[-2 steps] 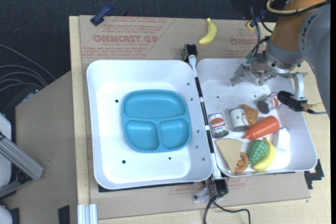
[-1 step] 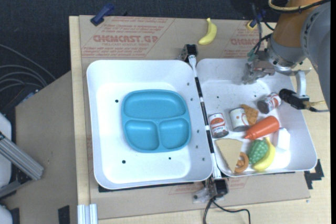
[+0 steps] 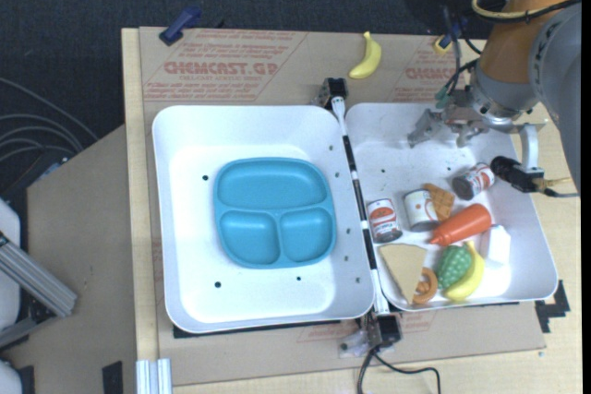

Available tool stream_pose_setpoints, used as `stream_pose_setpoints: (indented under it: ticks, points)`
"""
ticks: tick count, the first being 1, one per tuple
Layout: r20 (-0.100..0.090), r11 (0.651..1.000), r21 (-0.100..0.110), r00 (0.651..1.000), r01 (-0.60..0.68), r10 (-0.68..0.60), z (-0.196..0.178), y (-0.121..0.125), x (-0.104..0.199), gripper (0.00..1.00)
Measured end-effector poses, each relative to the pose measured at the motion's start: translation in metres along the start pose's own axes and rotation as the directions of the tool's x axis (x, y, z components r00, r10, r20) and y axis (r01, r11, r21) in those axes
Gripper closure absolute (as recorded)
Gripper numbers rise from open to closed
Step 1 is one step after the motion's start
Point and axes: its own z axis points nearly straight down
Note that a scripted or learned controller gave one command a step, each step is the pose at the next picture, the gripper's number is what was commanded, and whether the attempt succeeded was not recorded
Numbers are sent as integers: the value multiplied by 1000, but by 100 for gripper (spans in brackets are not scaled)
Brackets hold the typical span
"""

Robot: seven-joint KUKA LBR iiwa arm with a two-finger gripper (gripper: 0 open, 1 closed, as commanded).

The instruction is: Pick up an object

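Note:
My gripper [image 3: 446,130] hangs over the far end of the right bin [image 3: 545,263], open, its grey fingers spread with nothing between them. Toy food lies in the near half of that bin: a red-labelled can [image 3: 383,219], a silver can [image 3: 420,209], a third can [image 3: 473,182] on its side, an orange carrot [image 3: 462,224], a green vegetable [image 3: 452,265], a yellow banana [image 3: 468,283], a pretzel [image 3: 427,287] and a tan bread slice [image 3: 402,263]. The nearest can lies below and to the right of the gripper, apart from it.
The left bin [image 3: 175,198] holds a blue divided plate [image 3: 272,209]. Another yellow banana [image 3: 367,58] lies on the cardboard behind the bins, and a blue object [image 3: 180,26] sits at the far left corner. A white block [image 3: 500,246] rests by the right bin's wall.

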Motion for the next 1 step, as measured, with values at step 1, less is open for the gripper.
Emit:
stream_pose_setpoints:
  ticks: [1]
  points:
    - [-1,1000,3,1000,-1,1,10,-1,-8,0]
